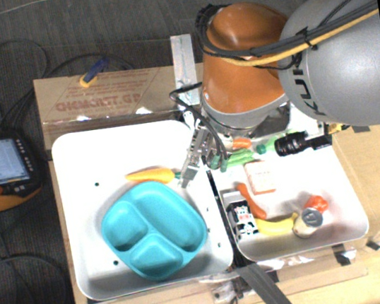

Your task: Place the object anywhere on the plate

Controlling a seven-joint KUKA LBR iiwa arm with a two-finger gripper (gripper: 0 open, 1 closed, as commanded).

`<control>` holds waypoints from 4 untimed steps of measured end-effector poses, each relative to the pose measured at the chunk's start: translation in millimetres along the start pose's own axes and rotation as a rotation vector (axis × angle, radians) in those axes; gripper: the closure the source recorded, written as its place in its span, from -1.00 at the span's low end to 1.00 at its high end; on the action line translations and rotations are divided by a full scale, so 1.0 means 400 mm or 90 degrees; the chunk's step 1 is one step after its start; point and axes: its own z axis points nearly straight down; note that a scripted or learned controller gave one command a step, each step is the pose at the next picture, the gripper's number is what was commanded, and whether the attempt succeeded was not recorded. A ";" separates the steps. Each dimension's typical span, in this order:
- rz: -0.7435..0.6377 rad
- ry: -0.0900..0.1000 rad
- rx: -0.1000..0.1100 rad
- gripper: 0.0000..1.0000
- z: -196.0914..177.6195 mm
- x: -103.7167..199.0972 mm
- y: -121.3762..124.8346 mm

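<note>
Banana (149, 176) lies just behind blue plate (154, 233) in left bin — gripper (192, 172) beside it, state unclear.

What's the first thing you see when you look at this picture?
The big grey and orange robot arm fills the top right, leaning over the two white bins. Next is the bright blue plate with three sections in the left bin. A yellow and orange toy lies just above the plate, near the gripper.
</note>
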 end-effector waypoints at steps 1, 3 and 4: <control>0.051 0.003 0.001 1.00 0.254 0.084 0.042; -0.028 -0.002 0.000 1.00 0.098 -0.054 0.199; 0.140 0.005 0.000 1.00 0.233 0.077 0.016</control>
